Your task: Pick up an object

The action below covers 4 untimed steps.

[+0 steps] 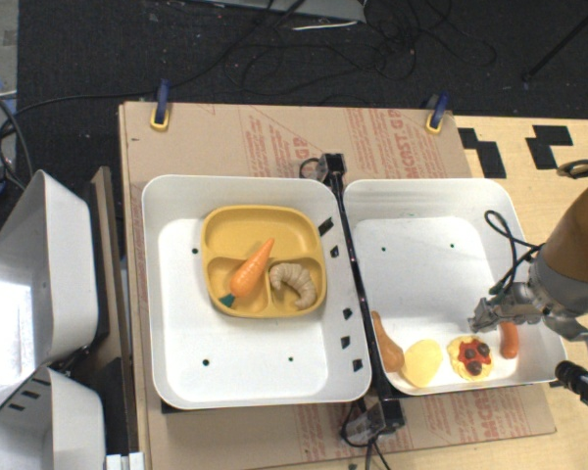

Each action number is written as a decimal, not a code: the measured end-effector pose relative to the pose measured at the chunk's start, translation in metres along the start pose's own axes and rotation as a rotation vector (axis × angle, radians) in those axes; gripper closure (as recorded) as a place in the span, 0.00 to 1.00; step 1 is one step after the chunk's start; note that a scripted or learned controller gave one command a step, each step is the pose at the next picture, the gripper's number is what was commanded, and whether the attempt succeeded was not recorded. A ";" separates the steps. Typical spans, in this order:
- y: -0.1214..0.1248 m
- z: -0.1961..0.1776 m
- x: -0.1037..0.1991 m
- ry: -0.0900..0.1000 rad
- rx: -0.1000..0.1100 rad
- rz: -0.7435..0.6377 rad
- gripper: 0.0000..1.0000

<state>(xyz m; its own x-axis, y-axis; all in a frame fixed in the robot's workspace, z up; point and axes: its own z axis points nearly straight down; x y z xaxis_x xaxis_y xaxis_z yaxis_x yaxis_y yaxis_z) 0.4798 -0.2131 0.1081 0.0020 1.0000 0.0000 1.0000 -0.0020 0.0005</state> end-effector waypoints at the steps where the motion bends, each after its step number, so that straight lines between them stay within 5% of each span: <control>1: 0.005 -0.061 -0.006 -0.003 -0.006 -0.004 1.00; 3: 0.007 -0.178 -0.005 -0.003 -0.006 -0.006 1.00; 4: 0.008 -0.180 0.049 0.001 -0.001 -0.010 1.00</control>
<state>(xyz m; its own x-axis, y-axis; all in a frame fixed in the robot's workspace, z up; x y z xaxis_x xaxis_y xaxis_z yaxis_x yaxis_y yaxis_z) 0.4876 -0.1643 0.2884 -0.0082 1.0000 0.0014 1.0000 0.0082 0.0012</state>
